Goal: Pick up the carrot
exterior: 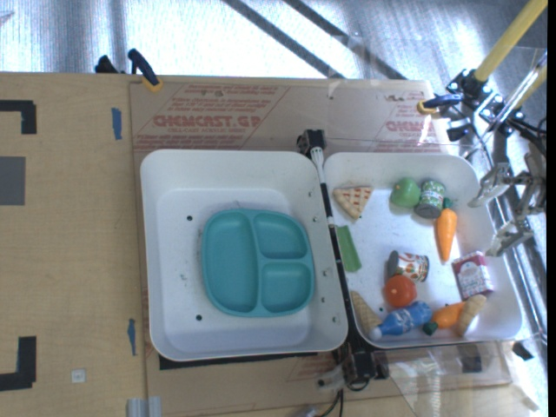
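Carrot (446, 233) is lying in the right bin (375, 174), near its right wall.
It is pointing tip-down in the frame, its top end sitting just beside a small tin (430, 198), with a red-and-white carton (472, 276) lying below and to its right. Nothing is gripping or touching it from above. Gripper width: cannot tell from this view, nor the arm's pose. A teal divided plate (258, 261) is sitting in the left bin (165, 233).

Small carton (472, 276) label unreadable; ice-cream cone (365, 312) partly hidden behind bin rim (340, 307).
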Robot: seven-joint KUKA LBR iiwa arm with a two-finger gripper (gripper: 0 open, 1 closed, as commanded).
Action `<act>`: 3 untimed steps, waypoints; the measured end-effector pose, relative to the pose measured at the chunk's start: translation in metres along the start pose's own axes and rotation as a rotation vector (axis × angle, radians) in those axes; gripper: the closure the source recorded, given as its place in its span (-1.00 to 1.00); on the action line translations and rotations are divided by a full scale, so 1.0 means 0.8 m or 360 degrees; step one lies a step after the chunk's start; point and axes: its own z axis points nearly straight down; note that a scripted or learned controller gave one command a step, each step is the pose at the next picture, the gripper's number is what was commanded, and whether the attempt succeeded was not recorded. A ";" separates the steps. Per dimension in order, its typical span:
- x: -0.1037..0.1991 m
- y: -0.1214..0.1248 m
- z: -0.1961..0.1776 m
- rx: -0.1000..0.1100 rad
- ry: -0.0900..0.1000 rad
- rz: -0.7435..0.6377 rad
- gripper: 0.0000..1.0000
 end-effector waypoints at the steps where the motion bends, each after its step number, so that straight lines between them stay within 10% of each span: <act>1: -0.084 -0.008 0.145 0.0005 -0.0024 0.0128 -1.00; 2: -0.110 -0.010 0.149 0.0012 -0.0056 0.0178 -1.00; 3: -0.115 -0.008 0.202 0.0001 -0.0008 0.0164 -1.00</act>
